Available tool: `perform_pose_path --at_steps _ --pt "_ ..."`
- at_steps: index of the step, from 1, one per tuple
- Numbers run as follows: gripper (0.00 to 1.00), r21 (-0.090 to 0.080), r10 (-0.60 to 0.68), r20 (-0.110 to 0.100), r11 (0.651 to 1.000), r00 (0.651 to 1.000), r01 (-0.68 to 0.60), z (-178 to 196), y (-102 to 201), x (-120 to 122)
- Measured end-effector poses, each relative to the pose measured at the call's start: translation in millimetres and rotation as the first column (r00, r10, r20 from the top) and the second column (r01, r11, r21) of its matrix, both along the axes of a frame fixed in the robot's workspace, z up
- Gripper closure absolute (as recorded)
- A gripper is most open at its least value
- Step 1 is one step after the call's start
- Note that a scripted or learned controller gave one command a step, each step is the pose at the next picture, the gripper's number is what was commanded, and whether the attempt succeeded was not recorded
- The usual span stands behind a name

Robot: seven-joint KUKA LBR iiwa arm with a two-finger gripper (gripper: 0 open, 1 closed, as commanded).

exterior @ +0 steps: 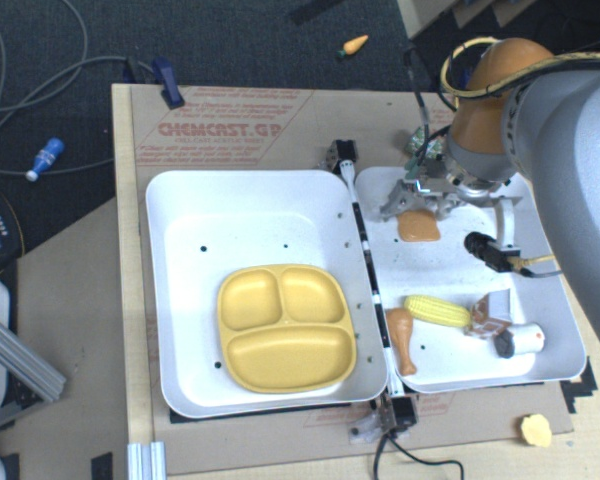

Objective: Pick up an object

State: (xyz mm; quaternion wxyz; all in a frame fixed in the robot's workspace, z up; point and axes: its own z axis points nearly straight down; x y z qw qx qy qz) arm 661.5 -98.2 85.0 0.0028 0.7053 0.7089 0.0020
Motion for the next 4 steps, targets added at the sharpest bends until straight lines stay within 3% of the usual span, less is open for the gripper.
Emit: perform_pose_path --at_steps 1,2,3,4 --pt "1.0 -0.001 -0.003 -0.002 1.0 1.0 0.003 11 -2 -2" --pt "0.0 -0.001 -0.003 -0.003 1.0 1.0 0.003 10 -2 -2" --pt "1.0 -0.003 -0.002 0.001 1.0 1.0 0.002 21 -2 -1" --pt "0.0 -0.003 -0.002 -0.001 1.0 1.0 0.002 20 -2 -1"
